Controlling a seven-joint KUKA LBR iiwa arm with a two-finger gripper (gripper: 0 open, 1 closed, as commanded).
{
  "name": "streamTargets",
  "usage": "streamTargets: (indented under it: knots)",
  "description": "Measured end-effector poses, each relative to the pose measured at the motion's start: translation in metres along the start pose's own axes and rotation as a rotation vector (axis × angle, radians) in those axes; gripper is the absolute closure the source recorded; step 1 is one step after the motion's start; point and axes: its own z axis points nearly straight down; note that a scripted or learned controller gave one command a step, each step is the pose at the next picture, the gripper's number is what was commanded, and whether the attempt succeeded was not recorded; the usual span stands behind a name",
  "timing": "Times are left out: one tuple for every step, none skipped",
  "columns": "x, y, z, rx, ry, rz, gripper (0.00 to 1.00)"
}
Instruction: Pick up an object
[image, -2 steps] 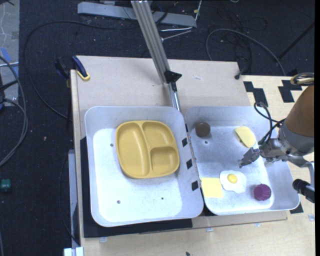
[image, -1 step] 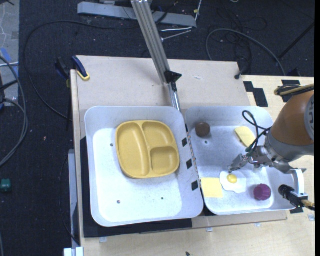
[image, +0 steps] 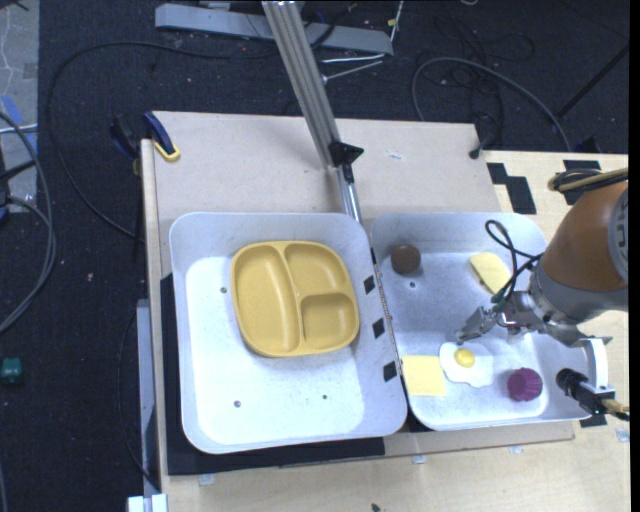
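The right bin (image: 440, 300) holds several toy foods. A brown ball (image: 405, 259) lies at its back left and a pale yellow wedge (image: 489, 270) at its back right. Along the front are a yellow cheese slice (image: 423, 375), a fried egg (image: 466, 365) and a purple piece (image: 524, 384). My gripper (image: 478, 328) reaches in from the right, low over the bin floor, just above and behind the fried egg, in front of the yellow wedge. I see nothing held in it.
The left bin (image: 200, 400) holds a yellow divided plate (image: 295, 297). A metal pole (image: 312, 90) slants down to the ridge between the bins. The arm's orange band (image: 590, 240) hangs over the right bin's right edge, with a black cable (image: 505, 245) looping beside it.
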Motion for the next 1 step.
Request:
streamTargets:
  knots:
    - [-0.0002,0.0017,-0.0114,-0.006,-0.002,0.000,1.00]
